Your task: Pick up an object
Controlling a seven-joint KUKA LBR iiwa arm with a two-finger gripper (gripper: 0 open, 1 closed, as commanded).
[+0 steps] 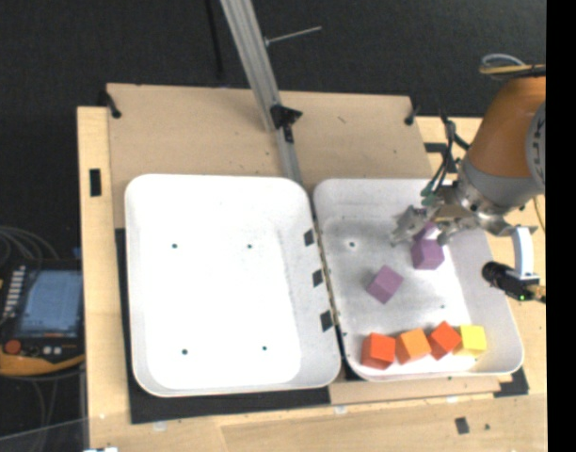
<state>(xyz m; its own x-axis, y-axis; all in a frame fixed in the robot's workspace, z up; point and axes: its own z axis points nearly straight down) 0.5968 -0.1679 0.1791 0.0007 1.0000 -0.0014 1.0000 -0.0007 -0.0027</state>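
I see a small purple foam cube (426, 251) pinched in my claw (427, 235), its top hidden by the fingers; another purple cube (385, 283) lies below-left.

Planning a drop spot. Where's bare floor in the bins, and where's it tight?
The left bin is bare wall to wall. In the right bin, the strip along the divider is free. Crowded: the near edge, with a row of blocks from the orange-red block to the yellow block, and the middle, under the gripper.

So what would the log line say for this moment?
end effector over right bin | purple block at tip | grasp unconfirmed
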